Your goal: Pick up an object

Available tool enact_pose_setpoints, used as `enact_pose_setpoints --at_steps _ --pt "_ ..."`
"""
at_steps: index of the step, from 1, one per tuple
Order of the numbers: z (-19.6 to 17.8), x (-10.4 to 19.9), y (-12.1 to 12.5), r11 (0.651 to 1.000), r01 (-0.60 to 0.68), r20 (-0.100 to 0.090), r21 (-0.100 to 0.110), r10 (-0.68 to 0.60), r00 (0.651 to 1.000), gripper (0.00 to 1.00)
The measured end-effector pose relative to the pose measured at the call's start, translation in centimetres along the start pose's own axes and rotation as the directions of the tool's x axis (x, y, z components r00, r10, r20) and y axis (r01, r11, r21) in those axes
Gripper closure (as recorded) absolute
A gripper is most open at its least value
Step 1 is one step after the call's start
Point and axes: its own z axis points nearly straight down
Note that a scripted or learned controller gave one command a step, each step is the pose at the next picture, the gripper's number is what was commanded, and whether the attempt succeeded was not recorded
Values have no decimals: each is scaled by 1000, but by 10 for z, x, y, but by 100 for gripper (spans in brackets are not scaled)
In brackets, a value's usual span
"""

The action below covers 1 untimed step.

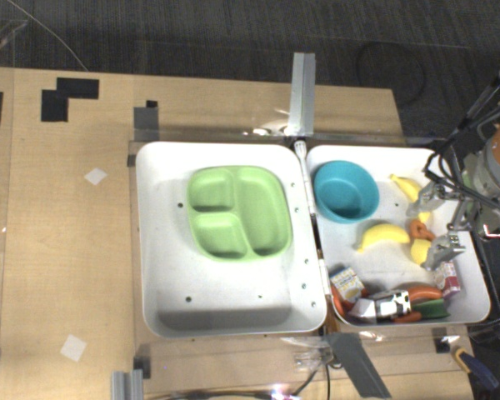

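Two white bins stand side by side on the wooden bench, and their inner rims meet along a thin line in the middle. The left bin holds a green tray with three compartments, which lies in the middle of the bin, so a band of bare white floor stays free all around it, widest at the near side. The right bin is more crowded. A blue bowl sits in its far left corner, close to the inner rim. A banana lies near the centre, and a second, smaller yellow piece lies toward the far side. Along the near rim there is a row of small things pressed together: a packet at the left, then a dark item with a white label, and a red and green item at the right. Between the banana and this row there is a patch of free floor. The gripper comes in from the right side and hangs over the right part of this bin. Its two metal fingers stand apart, and nothing sits between them. An orange and yellow item lies just beside the fingers, but I cannot tell if they touch it. Dark cables hang behind the wrist at the far right corner of the bin.
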Motion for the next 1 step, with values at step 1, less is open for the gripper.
enact_pose_setpoints --at_steps 1 --pt "121 -25 -24 1000 0 -10 -3 0 1000 0"
